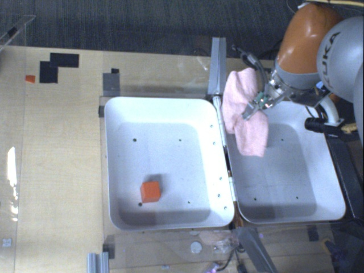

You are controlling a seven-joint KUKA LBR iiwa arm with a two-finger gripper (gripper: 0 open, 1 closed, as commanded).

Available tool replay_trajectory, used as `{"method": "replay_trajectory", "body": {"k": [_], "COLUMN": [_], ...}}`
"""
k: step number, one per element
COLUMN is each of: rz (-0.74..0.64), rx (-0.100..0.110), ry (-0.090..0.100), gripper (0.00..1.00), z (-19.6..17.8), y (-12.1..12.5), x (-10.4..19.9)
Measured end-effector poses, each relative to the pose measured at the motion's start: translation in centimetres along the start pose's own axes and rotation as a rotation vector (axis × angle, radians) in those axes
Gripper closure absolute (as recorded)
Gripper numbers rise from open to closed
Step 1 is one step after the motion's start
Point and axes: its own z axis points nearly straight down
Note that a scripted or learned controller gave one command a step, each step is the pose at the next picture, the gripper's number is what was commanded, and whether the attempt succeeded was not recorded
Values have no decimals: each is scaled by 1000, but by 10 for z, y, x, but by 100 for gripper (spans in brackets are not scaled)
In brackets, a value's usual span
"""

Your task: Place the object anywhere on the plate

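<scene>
Arm (318, 44) over right bin (296, 203) | gripper (254, 108) pinching pink cloth (245, 127), hanging

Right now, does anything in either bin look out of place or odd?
Yes. A pink cloth hangs from the gripper over the left edge of the right bin, drooping toward the divider between the bins. An orange block sits alone in the left bin. I see no plate.
</scene>
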Motion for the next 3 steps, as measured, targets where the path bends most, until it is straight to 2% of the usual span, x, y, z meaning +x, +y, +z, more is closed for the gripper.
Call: {"method": "replay_trajectory", "body": {"k": [1,2,3], "rz": [-7,-412,-812], "rx": [-2,-2,-4], "ry": [-1,1,1], "gripper": [100,100,100], "z": [-36,-38,-45], "y": [4,14,25], "x": [-1,40,95]}}
